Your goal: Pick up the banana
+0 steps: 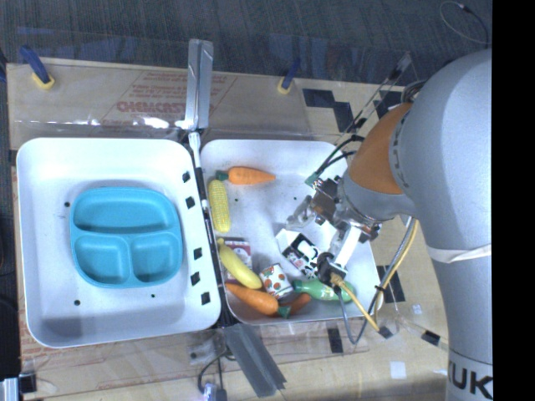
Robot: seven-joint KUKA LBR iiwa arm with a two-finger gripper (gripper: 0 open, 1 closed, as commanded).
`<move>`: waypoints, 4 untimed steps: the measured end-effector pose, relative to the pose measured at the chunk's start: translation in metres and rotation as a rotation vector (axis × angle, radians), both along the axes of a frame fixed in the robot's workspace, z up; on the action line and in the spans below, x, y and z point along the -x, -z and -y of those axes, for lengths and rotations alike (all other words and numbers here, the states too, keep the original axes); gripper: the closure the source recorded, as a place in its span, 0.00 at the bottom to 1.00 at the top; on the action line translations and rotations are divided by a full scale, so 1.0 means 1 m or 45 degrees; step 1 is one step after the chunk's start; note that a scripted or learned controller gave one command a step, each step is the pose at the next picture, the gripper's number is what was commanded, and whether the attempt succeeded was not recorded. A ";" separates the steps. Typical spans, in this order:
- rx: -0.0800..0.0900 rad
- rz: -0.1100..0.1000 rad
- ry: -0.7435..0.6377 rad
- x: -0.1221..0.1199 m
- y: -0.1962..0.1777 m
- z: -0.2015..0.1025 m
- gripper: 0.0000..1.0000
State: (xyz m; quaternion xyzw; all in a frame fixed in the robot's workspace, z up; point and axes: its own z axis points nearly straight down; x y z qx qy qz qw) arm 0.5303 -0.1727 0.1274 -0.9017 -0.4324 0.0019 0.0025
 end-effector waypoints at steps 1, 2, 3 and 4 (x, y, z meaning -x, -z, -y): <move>0.002 0.006 0.070 -0.013 0.029 -0.075 0.00; 0.000 -0.002 0.129 -0.009 -0.001 0.008 0.00; 0.001 0.005 0.343 0.033 0.037 -0.074 0.00; 0.001 0.016 0.336 0.029 0.027 -0.075 1.00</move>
